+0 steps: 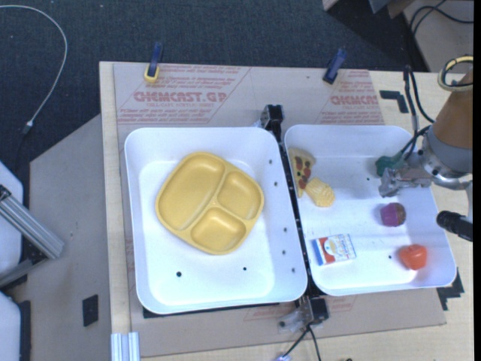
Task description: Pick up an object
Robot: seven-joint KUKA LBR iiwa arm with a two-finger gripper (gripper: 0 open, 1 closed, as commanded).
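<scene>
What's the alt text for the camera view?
The claw hangs over the right bin, above a purple object, among an orange ball, small carton and yellow toy. The left bin holds a yellow divided plate.

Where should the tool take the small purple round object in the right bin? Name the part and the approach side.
Probably grip the small purple round object across its widest middle, coming straight down from above. It looks rounded with no handle, and it sits apart from the orange round object and the white, blue and red carton, so bare bin floor lies on either side. The tool is already just above it.
</scene>
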